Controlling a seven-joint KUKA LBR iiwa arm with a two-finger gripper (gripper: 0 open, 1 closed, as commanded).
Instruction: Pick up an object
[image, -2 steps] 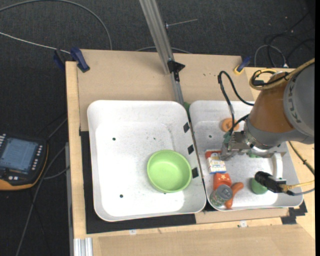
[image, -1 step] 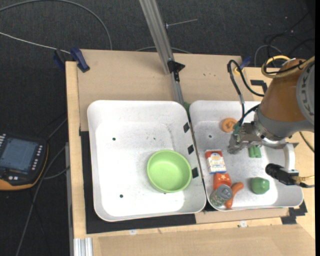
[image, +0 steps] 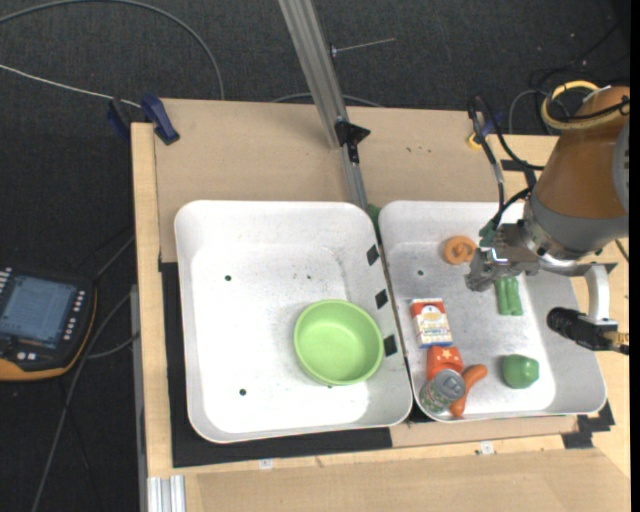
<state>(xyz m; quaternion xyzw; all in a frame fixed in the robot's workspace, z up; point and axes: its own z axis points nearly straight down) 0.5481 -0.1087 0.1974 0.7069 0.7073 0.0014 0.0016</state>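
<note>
- The table (image: 260, 140) is carrying two shallow white bins side by side, and the left bin (image: 240, 260) is holding a lime-green bowl (image: 338, 342) near its front right corner.
- The arm (image: 585, 190) is reaching in from the right and hanging over the right bin (image: 420, 230), where all the small things are lying.
- The gripper (image: 492, 268) is hovering low just above the bin floor; from this slant I cannot tell how far apart it is standing, and nothing is showing in its hold.
- The nearest candidate, a green stick-shaped piece (image: 511, 297), is lying just toward the front and a little right of the gripper, its long axis running front to back; its upper end is tucked under the gripper body.
- An orange ring-shaped toy (image: 459, 250) is sitting just left of the gripper.
- A small printed carton (image: 431, 322), a red-and-silver can (image: 443, 385) and a carrot-like piece (image: 468, 380) are clustering near the front.
- A green rounded object (image: 519, 371) is sitting at the front right, too small to name surely.
</note>
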